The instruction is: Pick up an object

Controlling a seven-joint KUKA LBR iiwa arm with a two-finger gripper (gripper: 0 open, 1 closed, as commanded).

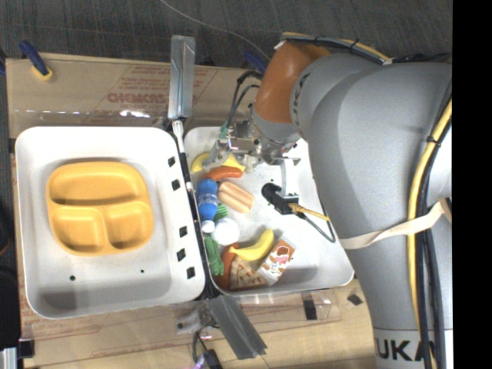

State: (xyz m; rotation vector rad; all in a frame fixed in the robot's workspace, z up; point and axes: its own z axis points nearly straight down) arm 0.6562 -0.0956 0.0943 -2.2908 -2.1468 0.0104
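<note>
Tray [98,206]: yellow
Bins [34,283]: white
Banana [256,247]: yellow
Bottle [207,196]: blue, white cap
Arm [361,129]: grey, orange band
Clamp [35,60]: blue, yellow tip

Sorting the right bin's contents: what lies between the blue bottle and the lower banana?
In the camera view, a white round cap sits between the blue bottle and the banana.

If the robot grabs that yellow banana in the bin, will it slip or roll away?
The banana looks smooth and glossy, so it may slip. Its curved shape probably rocks rather than rolls. It rests on other items, a snack packet beside it, so a push would likely shift it.
</note>
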